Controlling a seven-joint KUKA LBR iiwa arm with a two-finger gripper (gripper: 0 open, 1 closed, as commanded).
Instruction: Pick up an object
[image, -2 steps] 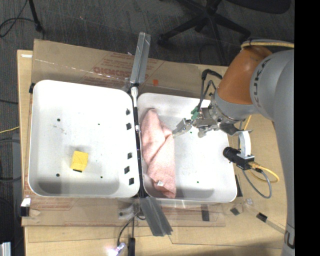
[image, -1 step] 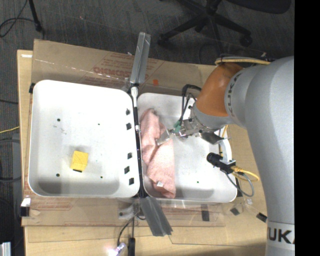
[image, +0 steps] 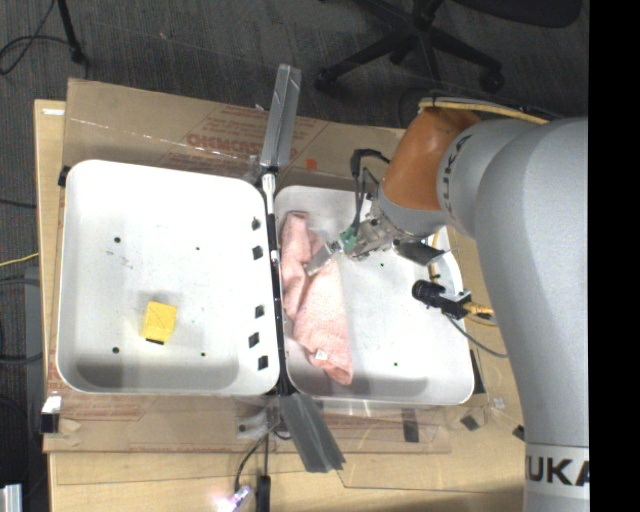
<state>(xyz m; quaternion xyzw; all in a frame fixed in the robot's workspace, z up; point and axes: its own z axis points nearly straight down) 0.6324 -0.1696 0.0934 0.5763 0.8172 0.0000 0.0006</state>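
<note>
Down in the right-hand bin (image: 440, 375), a pink cloth (image: 315, 300) lies crumpled along the left wall, stretching from the bin's far end almost to its near end, with a small white tag showing near its lower part. Over its upper portion hangs the claw (image: 335, 250), reaching in from the right at the end of the grey arm (image: 520, 260), whose orange band (image: 420, 165) sits just behind the wrist. One metal finger (image: 318, 262) slants down onto the cloth and appears to touch its upper fold. From where I stand I cannot tell whether the claw is spread or closed, nor whether any of the cloth is caught in it.

Across the divider, the left-hand bin (image: 150, 190) holds a small yellow block (image: 159, 322), resting on the floor toward the near left, well apart from the cloth and the claw. A few dark specks dot that bin's floor.

Both bins rest side by side on the bench (image: 150, 120), which is covered with brown cardboard. A grey bar (image: 278, 120) runs between the bins and sticks out past their far edge. Black cables and a small black fitting (image: 440, 293) hang off the arm above the right bin's floor.
</note>
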